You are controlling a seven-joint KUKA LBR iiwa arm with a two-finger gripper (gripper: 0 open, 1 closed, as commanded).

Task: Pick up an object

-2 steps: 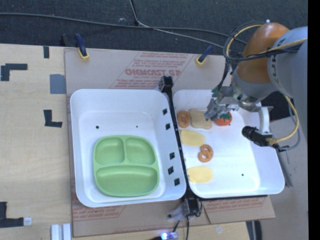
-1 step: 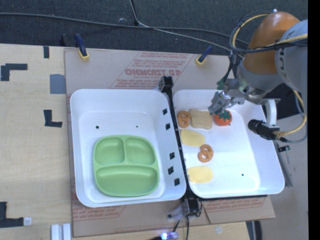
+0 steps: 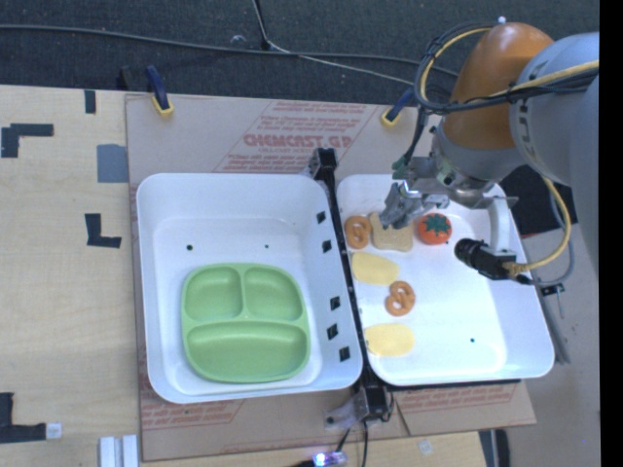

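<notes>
Because the tool (image 3: 397, 214) hangs low over the right bin's (image 3: 487, 358) far end, the tan slab (image 3: 391, 238) lies directly beneath its tips, with the tomato (image 3: 434, 227) just beside it; whether its fingers are parted I cannot tell.

I see the right bin (image 3: 506, 348) holding two orange pretzels (image 3: 358, 231) (image 3: 400, 299), two flat yellow pieces (image 3: 375, 268) (image 3: 389, 339), a tan slice (image 3: 391, 238) and a tomato (image 3: 434, 227).
</notes>
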